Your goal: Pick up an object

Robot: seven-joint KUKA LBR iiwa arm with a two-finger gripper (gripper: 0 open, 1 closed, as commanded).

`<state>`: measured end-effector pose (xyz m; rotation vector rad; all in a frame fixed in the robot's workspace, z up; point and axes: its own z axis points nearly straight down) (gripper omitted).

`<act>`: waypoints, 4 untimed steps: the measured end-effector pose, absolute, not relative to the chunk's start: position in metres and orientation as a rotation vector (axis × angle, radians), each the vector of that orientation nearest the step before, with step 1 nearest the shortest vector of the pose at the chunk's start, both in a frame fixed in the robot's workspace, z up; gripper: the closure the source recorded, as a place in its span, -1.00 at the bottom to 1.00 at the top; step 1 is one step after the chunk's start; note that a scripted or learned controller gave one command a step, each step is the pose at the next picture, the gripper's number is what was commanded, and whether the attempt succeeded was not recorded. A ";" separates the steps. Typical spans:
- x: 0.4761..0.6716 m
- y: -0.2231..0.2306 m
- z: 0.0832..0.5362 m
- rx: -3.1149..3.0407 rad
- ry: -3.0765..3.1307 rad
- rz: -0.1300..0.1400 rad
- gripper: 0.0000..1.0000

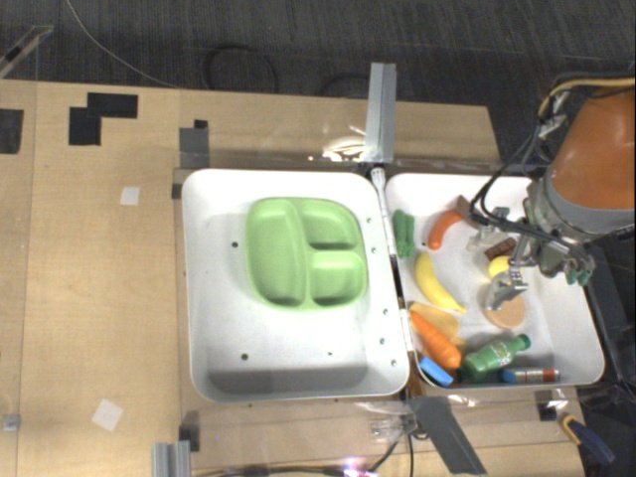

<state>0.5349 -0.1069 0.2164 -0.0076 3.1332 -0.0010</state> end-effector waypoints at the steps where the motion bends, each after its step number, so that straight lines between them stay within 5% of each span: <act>1: 0.565 -0.107 0.096 -0.273 3.119 -0.002 -1.00; 2: 0.647 -0.099 0.088 -0.252 3.125 -0.001 -1.00; 3: 0.508 -0.135 0.091 -0.289 3.116 -0.007 -1.00; 4: 0.585 -0.191 0.089 -0.467 3.093 -0.007 -1.00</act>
